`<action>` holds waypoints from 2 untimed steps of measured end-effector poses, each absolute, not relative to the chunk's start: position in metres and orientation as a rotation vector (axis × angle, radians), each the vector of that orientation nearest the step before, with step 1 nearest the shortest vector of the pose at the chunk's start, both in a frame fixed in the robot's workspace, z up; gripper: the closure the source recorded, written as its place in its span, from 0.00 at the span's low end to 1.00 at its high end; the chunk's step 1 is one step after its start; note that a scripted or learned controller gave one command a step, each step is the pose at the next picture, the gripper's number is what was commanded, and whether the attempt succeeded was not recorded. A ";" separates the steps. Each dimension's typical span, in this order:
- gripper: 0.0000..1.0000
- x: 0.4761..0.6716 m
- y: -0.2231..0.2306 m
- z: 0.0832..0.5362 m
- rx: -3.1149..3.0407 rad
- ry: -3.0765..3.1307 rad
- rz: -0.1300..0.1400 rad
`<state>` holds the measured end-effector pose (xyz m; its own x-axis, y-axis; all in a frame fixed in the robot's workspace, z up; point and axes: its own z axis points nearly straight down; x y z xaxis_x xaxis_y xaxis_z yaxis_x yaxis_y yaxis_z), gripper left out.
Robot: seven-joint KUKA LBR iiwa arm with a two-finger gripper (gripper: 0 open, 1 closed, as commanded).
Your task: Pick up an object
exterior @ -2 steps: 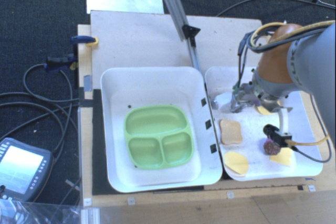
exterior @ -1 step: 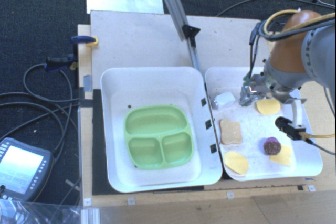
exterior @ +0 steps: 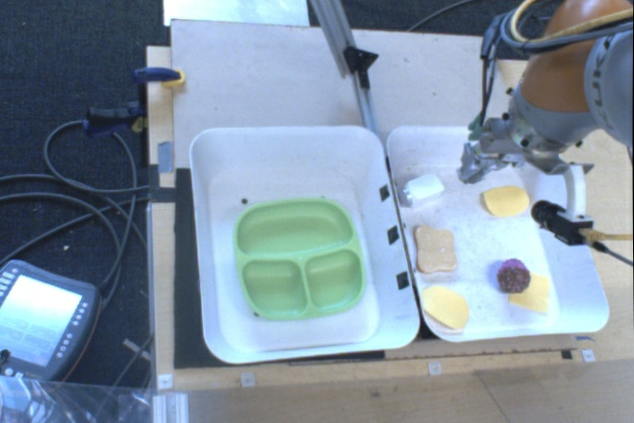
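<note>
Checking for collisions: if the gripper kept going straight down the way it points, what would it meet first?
Probably bare floor of the right bin, below the gripper, between the white block and yellow slice. Depth is uncertain.

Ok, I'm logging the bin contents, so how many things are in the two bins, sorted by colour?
Yellow: 3, a round piece, a rounded piece at the front and a wedge
White: 1, block
Tan: 1, toast slice
Dark purple: 1, ball
Green: 1, divided tray
Total: 7

Left of my right-hand white plastic bin (exterior: 594, 312) sits the left white bin (exterior: 213, 213), holding a pale green three-compartment plastic tray (exterior: 297, 258); farther left, a grey handheld pendant (exterior: 40, 317).
</note>
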<state>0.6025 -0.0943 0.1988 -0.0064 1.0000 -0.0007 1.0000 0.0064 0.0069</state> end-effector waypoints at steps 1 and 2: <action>1.00 0.604 -0.094 0.214 2.213 2.227 0.004; 1.00 0.587 -0.043 0.207 2.211 2.233 0.002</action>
<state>0.5866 -0.0432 0.2071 -0.0097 1.0000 0.0017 1.0000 0.0097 0.0005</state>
